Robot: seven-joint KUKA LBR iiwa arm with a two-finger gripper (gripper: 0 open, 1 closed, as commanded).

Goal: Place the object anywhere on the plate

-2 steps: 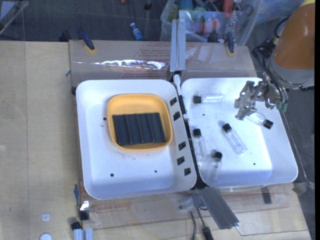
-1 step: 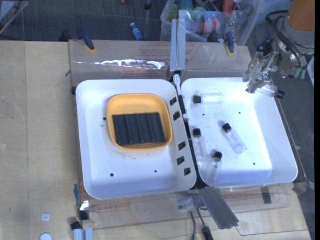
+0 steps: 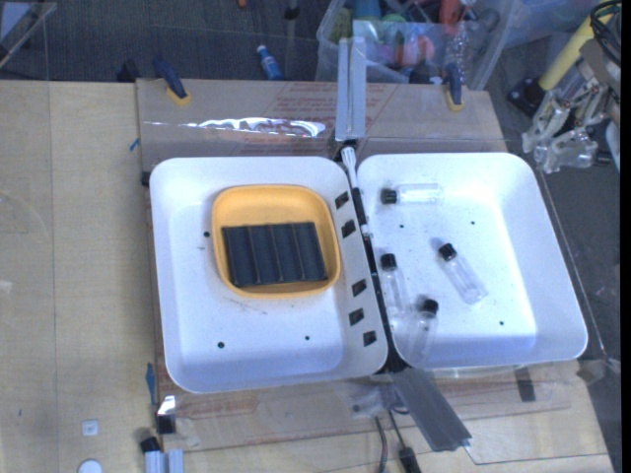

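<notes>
A yellow plate (image 3: 225,215) lies in the left bin (image 3: 182,294), and a dark ridged block (image 3: 274,254) rests flat on its middle. Several clear vials with black caps lie in the right bin (image 3: 513,205): one (image 3: 412,195) near the back, one (image 3: 459,272) in the middle, one (image 3: 391,276) by the divider and one (image 3: 422,321) near the front. My gripper (image 3: 564,144) hangs outside the right bin, beyond its back right corner, well away from the vials and the plate. Nothing is visible in it.
A row of black clips (image 3: 353,259) runs along the divider between the bins. A clear tub of coloured items (image 3: 424,18) stands behind the bins. Blue clamps (image 3: 173,85) hold the back board.
</notes>
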